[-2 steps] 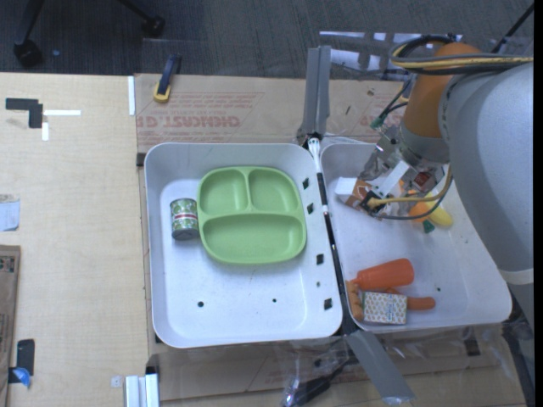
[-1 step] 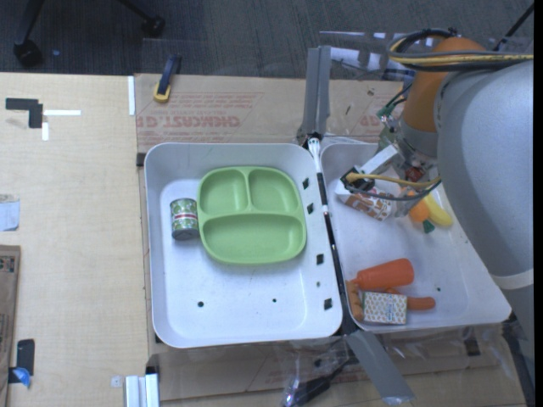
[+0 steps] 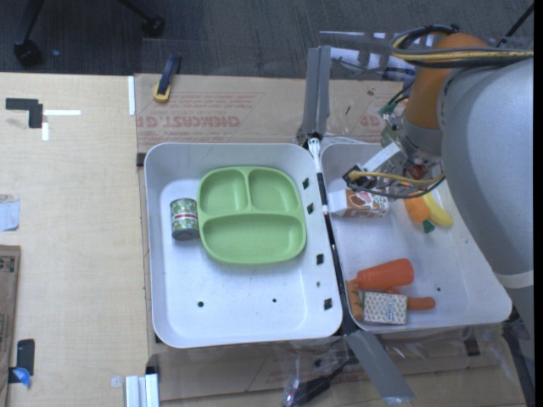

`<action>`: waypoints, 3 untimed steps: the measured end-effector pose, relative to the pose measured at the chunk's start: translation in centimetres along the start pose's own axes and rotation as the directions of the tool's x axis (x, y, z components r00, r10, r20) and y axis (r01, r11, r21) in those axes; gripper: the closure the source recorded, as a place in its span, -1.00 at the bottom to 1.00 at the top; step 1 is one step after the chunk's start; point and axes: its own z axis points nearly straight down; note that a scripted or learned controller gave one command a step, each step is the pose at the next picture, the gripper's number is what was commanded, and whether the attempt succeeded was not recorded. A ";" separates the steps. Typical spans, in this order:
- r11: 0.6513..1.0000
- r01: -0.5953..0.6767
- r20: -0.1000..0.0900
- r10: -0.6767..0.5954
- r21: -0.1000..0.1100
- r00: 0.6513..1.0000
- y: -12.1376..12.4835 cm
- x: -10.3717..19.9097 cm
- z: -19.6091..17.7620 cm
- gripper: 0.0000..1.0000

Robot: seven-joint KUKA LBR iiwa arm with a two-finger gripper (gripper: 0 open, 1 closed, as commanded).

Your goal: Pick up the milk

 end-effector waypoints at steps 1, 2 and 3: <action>1.000 0.000 0.000 0.000 0.001 1.000 0.0 0.0 0.0 -1.00; 0.973 0.233 -0.004 -0.233 0.000 0.972 -1.2 -5.2 1.6 -1.00; 0.999 -0.051 -0.004 0.051 -0.001 0.999 -5.3 1.5 -8.5 -1.00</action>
